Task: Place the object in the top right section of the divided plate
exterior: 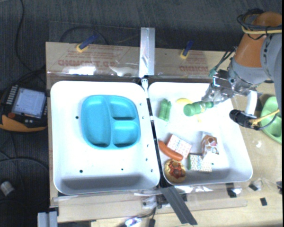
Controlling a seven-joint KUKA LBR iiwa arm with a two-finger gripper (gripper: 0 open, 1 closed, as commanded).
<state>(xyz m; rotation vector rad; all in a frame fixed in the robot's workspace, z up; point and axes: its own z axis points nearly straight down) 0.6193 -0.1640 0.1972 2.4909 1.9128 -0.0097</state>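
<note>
Blue divided plate [110,121] in white bin [66,174], green bottle [197,108] & red sausage [169,151] in other white bin [236,167].

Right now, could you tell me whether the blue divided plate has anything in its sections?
Empty. The blue divided plate in the left white bin shows only bare blue in all sections.

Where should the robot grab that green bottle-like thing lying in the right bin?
Probably across its narrower body, from above. The green bottle lies on its side in the right bin, long axis roughly left-right, so fingers would straddle it front-to-back. The gripper is already beside its right end.
</note>
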